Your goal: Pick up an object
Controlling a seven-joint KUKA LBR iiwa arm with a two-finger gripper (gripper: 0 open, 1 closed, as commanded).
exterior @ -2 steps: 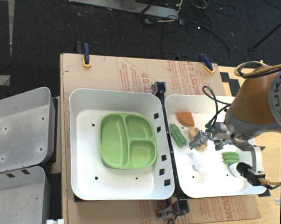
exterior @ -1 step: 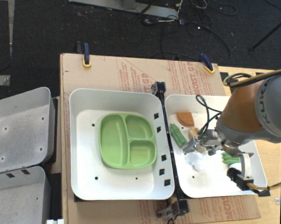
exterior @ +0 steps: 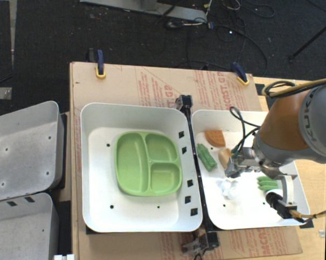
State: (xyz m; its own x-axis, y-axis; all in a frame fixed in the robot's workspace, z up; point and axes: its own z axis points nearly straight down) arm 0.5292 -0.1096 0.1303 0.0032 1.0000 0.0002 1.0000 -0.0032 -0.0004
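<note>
The tool hangs low in the right bin above a white object; its opening cannot be told.

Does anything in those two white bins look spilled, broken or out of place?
Nothing stands out. The green divided plate lies flat in the left bin; small toy foods lie loosely scattered in the right bin, none visibly damaged.

The grey arm reaches in from the right — end effector pointing down, low.
</note>
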